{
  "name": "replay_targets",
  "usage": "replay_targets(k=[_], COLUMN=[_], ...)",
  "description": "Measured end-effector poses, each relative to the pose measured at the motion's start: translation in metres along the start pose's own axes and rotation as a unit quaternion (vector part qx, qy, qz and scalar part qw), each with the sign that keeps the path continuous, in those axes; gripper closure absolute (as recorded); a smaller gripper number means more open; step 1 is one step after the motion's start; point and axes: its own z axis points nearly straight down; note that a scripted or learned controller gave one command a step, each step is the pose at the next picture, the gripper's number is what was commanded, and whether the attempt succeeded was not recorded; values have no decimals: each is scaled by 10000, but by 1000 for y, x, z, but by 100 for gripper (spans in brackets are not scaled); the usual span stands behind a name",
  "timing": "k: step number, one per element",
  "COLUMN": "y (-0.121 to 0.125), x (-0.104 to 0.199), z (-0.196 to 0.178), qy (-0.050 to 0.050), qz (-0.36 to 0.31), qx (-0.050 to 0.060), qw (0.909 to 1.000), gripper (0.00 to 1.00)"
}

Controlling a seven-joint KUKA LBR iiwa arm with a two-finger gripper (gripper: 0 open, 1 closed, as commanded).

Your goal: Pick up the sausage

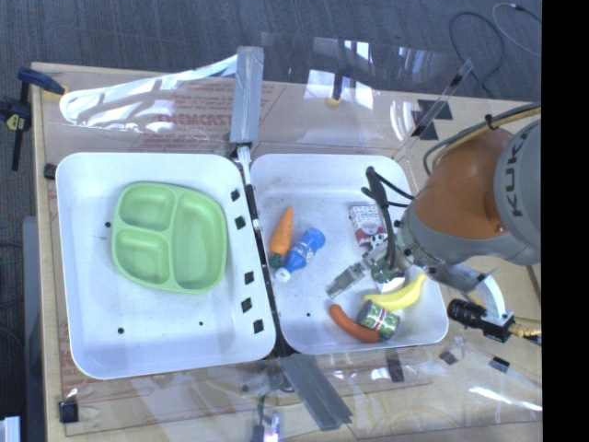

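The left bin (83, 339) holds a green divided plate (170, 237). The right bin (317, 168) holds a carrot (282, 231), blue bottle (302, 250), banana (398, 293), can (377, 319) and the sausage (352, 323), lying near the front wall, long axis running left-right, slightly slanted. The end effector (354, 276) hangs open above it.

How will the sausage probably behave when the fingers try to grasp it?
The sausage looks like a smooth, rounded toy, so it may slip or roll sideways under a pinch. It lies against the can, near the bin wall, so a push could wedge it or shift the can. Being small, it is probably light.
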Motion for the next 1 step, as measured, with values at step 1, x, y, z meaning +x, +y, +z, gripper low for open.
replay_targets(k=[1], y=[-10], x=[-19], z=[92], qy=[17], qz=[-178], qx=[7], qw=[9998], gripper=[0])
